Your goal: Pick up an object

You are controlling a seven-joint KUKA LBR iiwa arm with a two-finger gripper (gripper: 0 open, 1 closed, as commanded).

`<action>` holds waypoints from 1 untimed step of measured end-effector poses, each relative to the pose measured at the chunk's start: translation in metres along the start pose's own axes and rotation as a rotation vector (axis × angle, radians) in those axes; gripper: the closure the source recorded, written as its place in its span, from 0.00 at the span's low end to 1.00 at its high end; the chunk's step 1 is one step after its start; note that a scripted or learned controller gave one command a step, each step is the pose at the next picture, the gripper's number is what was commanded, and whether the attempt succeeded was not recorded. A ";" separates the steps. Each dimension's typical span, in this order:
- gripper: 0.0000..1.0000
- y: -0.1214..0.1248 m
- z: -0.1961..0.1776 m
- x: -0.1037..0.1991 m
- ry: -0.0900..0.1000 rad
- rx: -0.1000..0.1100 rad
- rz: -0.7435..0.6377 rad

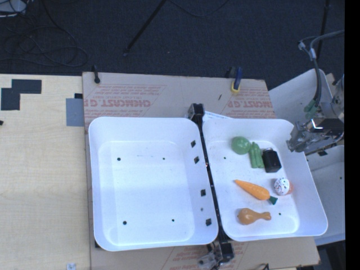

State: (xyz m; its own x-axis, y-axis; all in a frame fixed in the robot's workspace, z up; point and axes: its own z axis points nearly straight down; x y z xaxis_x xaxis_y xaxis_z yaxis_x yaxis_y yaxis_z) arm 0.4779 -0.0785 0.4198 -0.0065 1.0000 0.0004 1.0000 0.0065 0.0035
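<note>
Two white bins are set side by side on a cardboard sheet (169, 97) laid over a wooden bench (39, 167). The left bin (107, 129) shows bare floor with a few small dark dots. The right bin (312, 218) holds all the objects.

A green toy vegetable (242, 145) is placed toward the back of the right bin, with a green ridged piece (256, 155) just beside it and a black block (271, 161) touching that piece's right side. An orange carrot (253, 189) is laid at a slant near the middle, green tip toward the right. A small white ball with red marks (282, 185) is seen just right of the carrot. A tan drumstick-shaped toy (253, 216) is laid toward the front.

The gripper (306, 136) is seen at the right bin's back right rim, well apart from every object, with nothing seen in it. Its state, open or shut, cannot be told at this angle. A blue and yellow clamp (237, 81) is fixed at the cardboard's far edge.
</note>
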 end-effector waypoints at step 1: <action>1.00 0.005 -0.032 0.074 0.000 0.003 -0.001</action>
State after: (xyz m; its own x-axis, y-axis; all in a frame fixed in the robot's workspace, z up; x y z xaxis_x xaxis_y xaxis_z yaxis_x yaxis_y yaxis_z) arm 0.4819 -0.0048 0.4522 -0.0077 1.0000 0.0007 1.0000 0.0077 0.0001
